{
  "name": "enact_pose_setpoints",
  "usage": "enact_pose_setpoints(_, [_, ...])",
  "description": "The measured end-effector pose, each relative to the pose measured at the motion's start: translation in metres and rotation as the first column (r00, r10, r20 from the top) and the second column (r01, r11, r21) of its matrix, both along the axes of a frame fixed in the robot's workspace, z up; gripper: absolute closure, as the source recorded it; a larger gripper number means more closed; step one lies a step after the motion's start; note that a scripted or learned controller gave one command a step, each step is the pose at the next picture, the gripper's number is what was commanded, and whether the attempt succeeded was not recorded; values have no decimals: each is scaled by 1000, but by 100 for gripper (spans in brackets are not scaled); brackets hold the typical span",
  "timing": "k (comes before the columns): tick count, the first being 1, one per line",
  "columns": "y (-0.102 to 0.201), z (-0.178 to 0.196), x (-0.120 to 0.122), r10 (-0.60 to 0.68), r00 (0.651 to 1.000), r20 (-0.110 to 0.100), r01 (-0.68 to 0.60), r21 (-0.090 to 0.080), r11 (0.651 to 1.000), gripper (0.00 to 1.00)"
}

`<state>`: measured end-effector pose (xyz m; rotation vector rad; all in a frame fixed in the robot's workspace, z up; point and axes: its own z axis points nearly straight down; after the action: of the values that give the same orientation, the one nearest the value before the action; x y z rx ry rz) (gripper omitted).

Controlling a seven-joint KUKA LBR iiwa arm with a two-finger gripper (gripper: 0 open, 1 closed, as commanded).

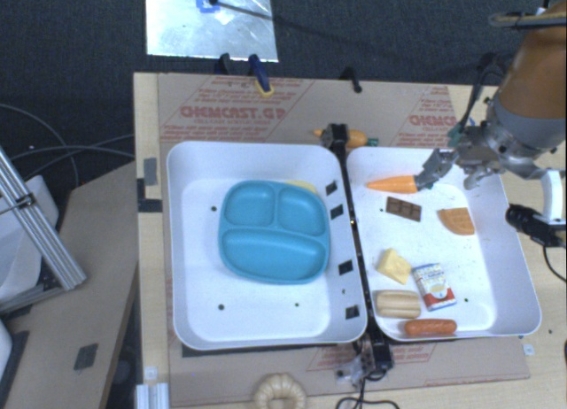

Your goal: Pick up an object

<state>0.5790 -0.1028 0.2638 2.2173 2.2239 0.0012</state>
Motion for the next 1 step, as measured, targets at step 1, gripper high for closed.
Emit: enact_pose_setpoints(1, [0, -63, -1, -2, 1000, -5, 2, 1, 1000, 0])
